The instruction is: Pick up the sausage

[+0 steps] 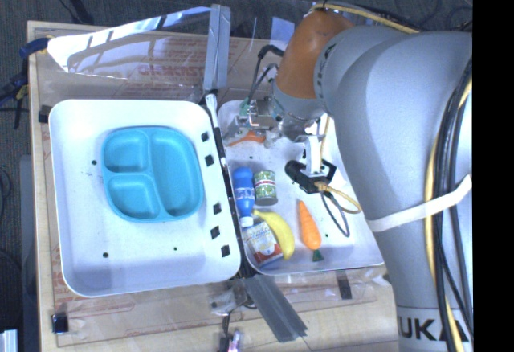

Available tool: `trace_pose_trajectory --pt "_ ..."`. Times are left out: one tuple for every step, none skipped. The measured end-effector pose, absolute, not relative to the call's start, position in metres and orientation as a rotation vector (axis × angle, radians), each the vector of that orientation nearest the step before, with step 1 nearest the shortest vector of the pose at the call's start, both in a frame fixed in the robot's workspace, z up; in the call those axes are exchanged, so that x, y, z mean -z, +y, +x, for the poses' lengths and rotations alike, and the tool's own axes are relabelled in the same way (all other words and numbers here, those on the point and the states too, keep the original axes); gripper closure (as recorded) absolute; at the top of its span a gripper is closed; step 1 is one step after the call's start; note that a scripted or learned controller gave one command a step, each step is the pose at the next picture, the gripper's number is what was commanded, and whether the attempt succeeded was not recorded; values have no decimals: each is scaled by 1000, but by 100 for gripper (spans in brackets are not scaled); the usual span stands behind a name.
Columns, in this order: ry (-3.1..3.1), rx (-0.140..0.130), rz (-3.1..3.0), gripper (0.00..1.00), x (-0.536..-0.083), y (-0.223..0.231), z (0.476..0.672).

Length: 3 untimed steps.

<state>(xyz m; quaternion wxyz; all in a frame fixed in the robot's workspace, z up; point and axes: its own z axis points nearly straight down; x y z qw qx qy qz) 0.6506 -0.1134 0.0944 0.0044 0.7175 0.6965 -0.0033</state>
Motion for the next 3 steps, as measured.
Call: trace_pose_trajectory --pt "2397 5 2029 0 -94 -124 657" --pt "2402 3 2024 100 -103 -122 657" --pt "2407 0 2017 100 -210 -86 629"
